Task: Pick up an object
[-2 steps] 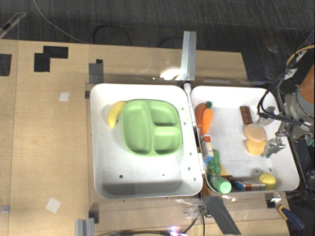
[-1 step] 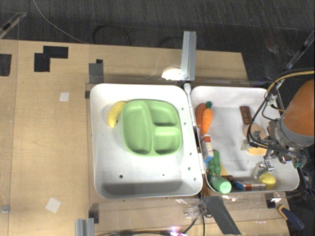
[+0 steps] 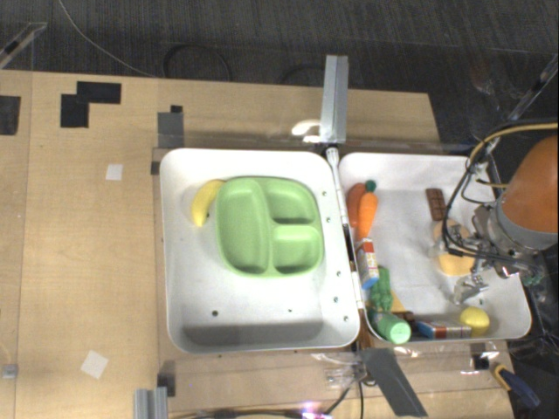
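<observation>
My gripper [image 3: 473, 285] hangs low over the right bin [image 3: 410, 234], near its right wall, below the arm's orange band [image 3: 534, 192]. A pale yellow object [image 3: 453, 264] lies just left of it, partly hidden by the wrist and cables. A yellow lemon-like piece [image 3: 475, 319] sits just in front of the gripper at the bin's front edge. A brown bar [image 3: 435, 203] lies farther back. Along the bin's left wall are an orange carrot [image 3: 364, 212], a red and white tube [image 3: 369, 260] and a green bottle [image 3: 390, 326].
The left bin [image 3: 188, 304] holds a green divided tray [image 3: 266, 225] with a yellow banana [image 3: 203, 202] at its left side. A metal post [image 3: 334, 94] stands behind the gap between the bins. Black cables [image 3: 467, 182] loop above the wrist.
</observation>
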Robot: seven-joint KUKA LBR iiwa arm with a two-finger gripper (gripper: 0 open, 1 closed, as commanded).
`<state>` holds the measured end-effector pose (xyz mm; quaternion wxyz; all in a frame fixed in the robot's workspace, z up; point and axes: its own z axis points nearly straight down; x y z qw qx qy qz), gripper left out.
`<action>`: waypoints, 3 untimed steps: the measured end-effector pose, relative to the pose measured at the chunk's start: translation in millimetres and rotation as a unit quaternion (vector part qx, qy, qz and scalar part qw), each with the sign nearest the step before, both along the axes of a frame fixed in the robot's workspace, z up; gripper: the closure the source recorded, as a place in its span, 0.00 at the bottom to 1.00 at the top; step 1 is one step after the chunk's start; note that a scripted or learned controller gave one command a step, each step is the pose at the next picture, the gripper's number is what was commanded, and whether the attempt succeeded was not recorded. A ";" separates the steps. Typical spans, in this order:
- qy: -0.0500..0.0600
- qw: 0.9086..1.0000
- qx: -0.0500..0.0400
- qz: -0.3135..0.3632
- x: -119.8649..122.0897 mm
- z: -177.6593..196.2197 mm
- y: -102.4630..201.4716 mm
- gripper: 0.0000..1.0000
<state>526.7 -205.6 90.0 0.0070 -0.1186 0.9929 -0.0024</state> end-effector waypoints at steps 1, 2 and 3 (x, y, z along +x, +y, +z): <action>-0.002 1.000 -0.002 0.021 -3.2 0.5 12.0 0.00; -0.003 0.999 -0.002 0.044 -25.2 1.4 49.8 0.00; 0.002 0.990 -0.001 0.138 -16.5 6.3 -0.6 0.00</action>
